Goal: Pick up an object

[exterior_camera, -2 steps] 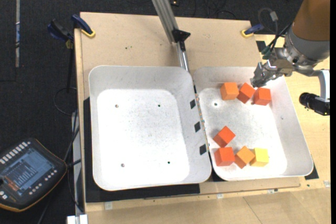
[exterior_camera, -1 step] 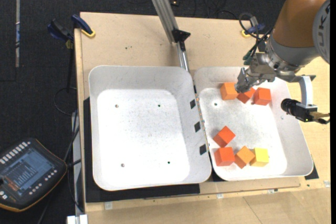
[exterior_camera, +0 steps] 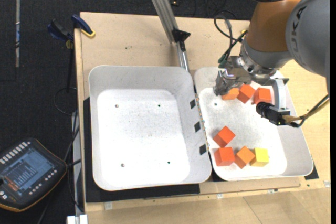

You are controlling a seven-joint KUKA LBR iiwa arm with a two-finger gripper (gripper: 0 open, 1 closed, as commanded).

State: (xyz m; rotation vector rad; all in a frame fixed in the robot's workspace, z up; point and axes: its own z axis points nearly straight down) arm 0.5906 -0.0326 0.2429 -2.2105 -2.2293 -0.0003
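Observation:
The right bin (exterior_camera: 294, 157) holds several blocks. At its back lie a small orange piece (exterior_camera: 231, 95), an orange block (exterior_camera: 245, 94) and another orange block (exterior_camera: 263, 95). My gripper (exterior_camera: 224, 85) hangs low over the back left corner of this bin, right at the small orange piece; the wrist hides how the two touch. Further forward lie a red-orange cube (exterior_camera: 225, 136), a red-orange cube (exterior_camera: 224, 156), an orange cube (exterior_camera: 244, 157) and a yellow cube (exterior_camera: 261, 156).
The left bin (exterior_camera: 100, 86) stands beside the right one, their rims meeting at mid-bench. A metal pole (exterior_camera: 163, 2) slants down to the bins' back edge. A blue clamp (exterior_camera: 68, 31) sits at the bench's back left corner, a teach pendant (exterior_camera: 26, 170) at lower left.

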